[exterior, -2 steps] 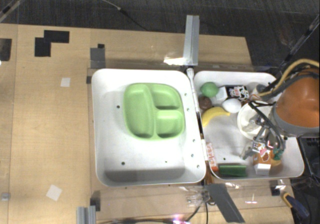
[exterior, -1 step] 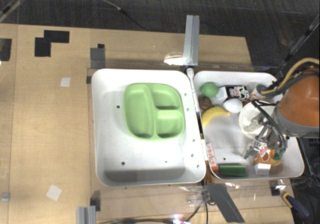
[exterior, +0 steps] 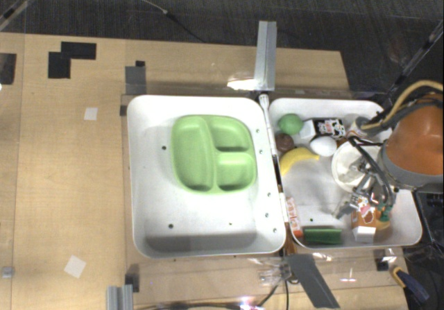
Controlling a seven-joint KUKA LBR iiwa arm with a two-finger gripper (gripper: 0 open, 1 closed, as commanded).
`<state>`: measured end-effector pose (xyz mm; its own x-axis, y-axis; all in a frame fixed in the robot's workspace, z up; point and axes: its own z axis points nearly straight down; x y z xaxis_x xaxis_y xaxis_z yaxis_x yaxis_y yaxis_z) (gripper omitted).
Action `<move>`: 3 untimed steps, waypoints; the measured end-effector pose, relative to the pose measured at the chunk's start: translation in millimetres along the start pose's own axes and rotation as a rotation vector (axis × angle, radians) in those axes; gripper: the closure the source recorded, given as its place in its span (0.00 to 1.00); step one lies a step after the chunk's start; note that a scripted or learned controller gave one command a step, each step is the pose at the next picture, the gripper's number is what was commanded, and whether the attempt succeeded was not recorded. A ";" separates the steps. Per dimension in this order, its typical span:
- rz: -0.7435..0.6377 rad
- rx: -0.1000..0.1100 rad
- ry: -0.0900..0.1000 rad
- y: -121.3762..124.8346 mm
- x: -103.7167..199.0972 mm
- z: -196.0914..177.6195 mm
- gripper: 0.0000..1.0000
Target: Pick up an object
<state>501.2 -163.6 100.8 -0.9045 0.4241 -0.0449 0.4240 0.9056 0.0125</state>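
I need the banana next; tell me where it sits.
The banana lies in the right bin, near its left wall, just below the green ball and beside the white egg.

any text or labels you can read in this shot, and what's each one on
None can be read.
Black and white packet at the back of the right bin: printed marks, too blurred to read.
Red and white wrapper by that bin's left wall: print too small to read.
Green divided tray in the left bin: no text.
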 end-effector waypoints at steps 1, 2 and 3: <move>0.099 0.001 -0.001 5.1 2.5 0.0 0.00; 0.146 -0.001 0.000 1.8 0.5 0.2 0.00; 0.154 0.000 -0.002 2.6 1.0 0.2 0.00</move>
